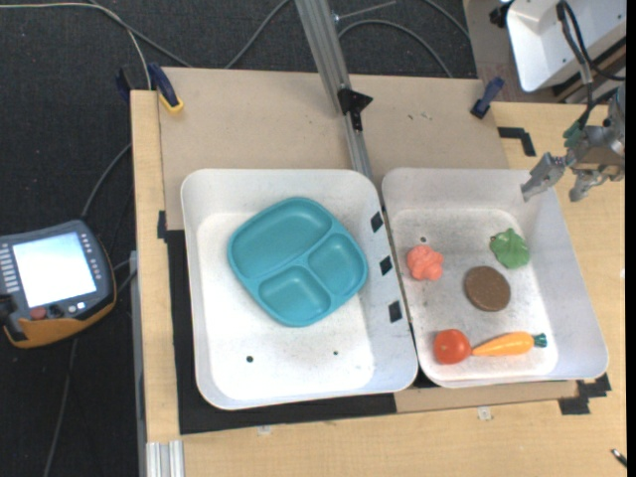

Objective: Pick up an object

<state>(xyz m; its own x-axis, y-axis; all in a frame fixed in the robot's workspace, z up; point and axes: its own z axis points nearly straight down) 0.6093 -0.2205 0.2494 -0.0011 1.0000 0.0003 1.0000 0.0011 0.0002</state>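
Reaches in from the right edge of the view, wrist high and well back. Gripper point(558, 179) spread open, two grey fingers point(542, 177) splayed apart and angled downward, nothing between them. One fingertip slants down toward the left, the other points down closer to the wrist, the dark wrist body just behind them.

1. Right white bin point(562, 229): upper part bare, open to reach from the frame's right.
2. Its lower half is crowded: green leafy toy point(510, 248), brown disc point(487, 288), pink lumpy toy point(424, 263), red tomato point(451, 346) just beside orange carrot point(508, 344).
3. Left white bin point(214, 366): teal divided plate point(296, 260) fills the centre; lower strip bare.
4. Slanted grey metal pole point(331, 66) crosses the top centre, between bins.
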